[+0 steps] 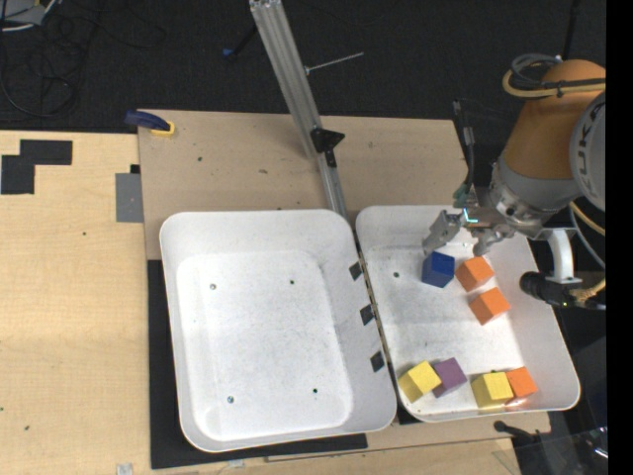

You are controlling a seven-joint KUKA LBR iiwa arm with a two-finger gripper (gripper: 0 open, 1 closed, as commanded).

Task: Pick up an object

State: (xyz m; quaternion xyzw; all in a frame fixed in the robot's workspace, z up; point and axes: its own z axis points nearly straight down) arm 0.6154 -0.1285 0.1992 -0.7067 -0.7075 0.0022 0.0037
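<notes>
Nearest the lens sits the left bin [188, 265], broad and shallow, white plastic with rounded corners and a faintly speckled floor. Beside it, touching along a clipped seam, is the right bin [410, 310] of the same make, and both rest on a pale wooden tabletop [69, 295]. A slim ribbed metal rail [292, 77] leans up from behind the seam.

My arm [549, 137], smooth orange and grey, reaches in over the right bin. My pincer [463, 228] hangs at the bin's far end, its fingers apart, one grey finger slanting down just above a blue cube [438, 268]. Nothing sits between the fingers, so I judge the pick not yet made: closing and lifting are left.

Blocks are small, matte, square-edged. Two orange cubes [478, 272] lie just right of the blue one. Along the near wall sit a yellow cube [420, 378], a purple cube [450, 373], then a yellow-and-orange pair [502, 386] touching.
</notes>
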